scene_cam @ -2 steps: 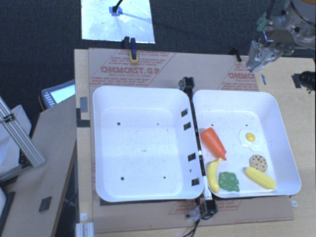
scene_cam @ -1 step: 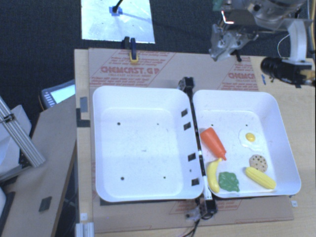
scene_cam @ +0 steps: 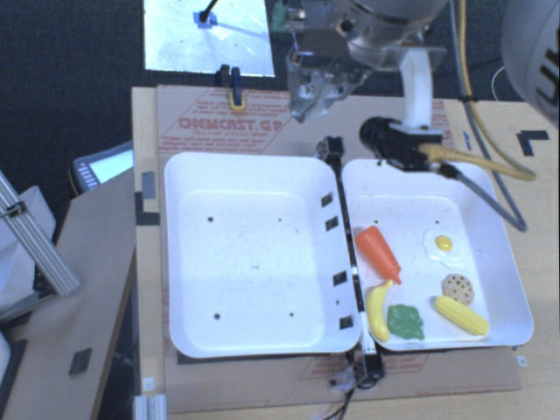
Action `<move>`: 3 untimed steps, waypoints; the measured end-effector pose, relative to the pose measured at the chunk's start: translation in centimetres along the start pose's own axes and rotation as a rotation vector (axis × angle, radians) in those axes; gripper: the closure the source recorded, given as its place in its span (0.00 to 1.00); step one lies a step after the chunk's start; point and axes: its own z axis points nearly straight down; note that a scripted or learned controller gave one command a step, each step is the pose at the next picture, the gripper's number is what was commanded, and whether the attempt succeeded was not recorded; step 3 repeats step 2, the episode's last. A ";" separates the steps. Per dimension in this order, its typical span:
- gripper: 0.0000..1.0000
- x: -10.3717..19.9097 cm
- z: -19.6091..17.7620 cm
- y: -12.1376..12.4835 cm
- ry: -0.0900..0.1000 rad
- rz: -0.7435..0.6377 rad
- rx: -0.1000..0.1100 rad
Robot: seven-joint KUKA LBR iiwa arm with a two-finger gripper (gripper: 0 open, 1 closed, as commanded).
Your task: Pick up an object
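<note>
The gripper (scene_cam: 308,103) is hanging high over the bench at about twelve o'clock, above the back rim where the two bins meet, and nothing is sitting between its fingers; from this slant I cannot tell whether they are spread or closed. All the candidate objects are lying in the right bin (scene_cam: 503,234), bunched toward its five o'clock corner: a toy carrot (scene_cam: 379,252) by the dividing wall, a banana (scene_cam: 378,311) just below it, touching a green leafy piece (scene_cam: 406,322), a corn cob (scene_cam: 461,315) near the front rim, a cookie (scene_cam: 457,288) just above the corn, and a fried egg (scene_cam: 442,244) toward three o'clock. The left bin (scene_cam: 175,234) is lying at nine o'clock. By my reading the approach is only beginning, with no object yet chosen or touched. The next move is calling for travel toward five o'clock, then a descent over one piece; the carrot and the egg are standing apart from their neighbours, so either looks an easier target than the banana
</note>
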 end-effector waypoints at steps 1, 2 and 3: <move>1.00 -0.6 -1.1 0.2 -0.001 0.010 -0.003; 1.00 3.2 10.3 -2.3 -0.007 0.007 0.012; 1.00 3.2 10.3 -2.3 -0.007 0.007 0.012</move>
